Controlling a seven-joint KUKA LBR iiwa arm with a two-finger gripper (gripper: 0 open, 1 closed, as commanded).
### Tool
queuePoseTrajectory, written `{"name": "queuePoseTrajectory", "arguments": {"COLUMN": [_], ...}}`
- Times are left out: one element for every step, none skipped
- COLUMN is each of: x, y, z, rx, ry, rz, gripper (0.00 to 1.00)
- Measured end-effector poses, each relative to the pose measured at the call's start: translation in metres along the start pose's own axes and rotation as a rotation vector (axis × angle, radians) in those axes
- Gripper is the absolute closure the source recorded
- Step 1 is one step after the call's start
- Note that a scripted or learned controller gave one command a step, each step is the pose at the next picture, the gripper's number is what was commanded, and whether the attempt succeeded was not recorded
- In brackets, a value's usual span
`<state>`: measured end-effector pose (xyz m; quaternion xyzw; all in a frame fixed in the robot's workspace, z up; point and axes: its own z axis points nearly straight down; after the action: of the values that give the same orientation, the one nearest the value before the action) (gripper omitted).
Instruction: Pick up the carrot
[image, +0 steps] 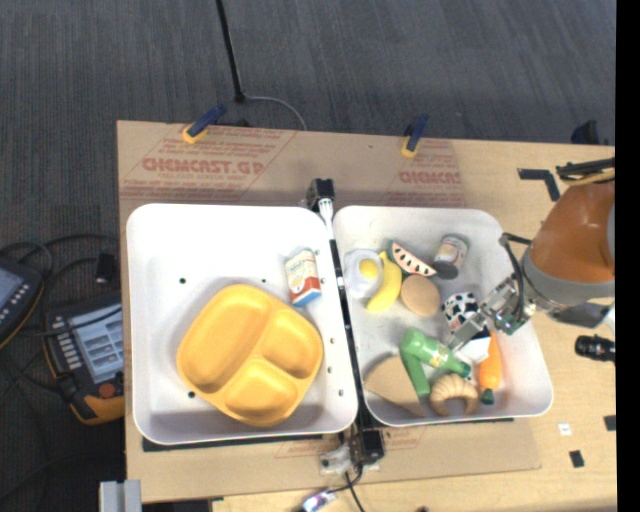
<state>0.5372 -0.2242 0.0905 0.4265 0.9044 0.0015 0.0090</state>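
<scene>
Hovering over the right bin (520, 395), the gripper (487, 322) is sitting just far of the carrot (491, 366); whether it is clenched or released is impossible to tell. Carrot is lying near the bin's right wall, beside a croissant (455, 393) and green bottle (428, 355).

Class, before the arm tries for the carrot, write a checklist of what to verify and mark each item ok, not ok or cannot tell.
1. Carrot in view, right bin: ok.
2. Gripper near the carrot: ok, just above its upper end.
3. Carrot between the fingers: not ok.
4. Finger opening: cannot tell.
5. Room around the carrot: not ok; croissant and green bottle crowd its left side.
</scene>
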Motion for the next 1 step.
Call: {"name": "queuePoseTrajectory", "arguments": {"x": [0.0494], "y": [-0.0173], "z": [-0.0013], "rx": [-0.001], "ry": [-0.007], "rz": [-0.218], "gripper": [0.00]}}
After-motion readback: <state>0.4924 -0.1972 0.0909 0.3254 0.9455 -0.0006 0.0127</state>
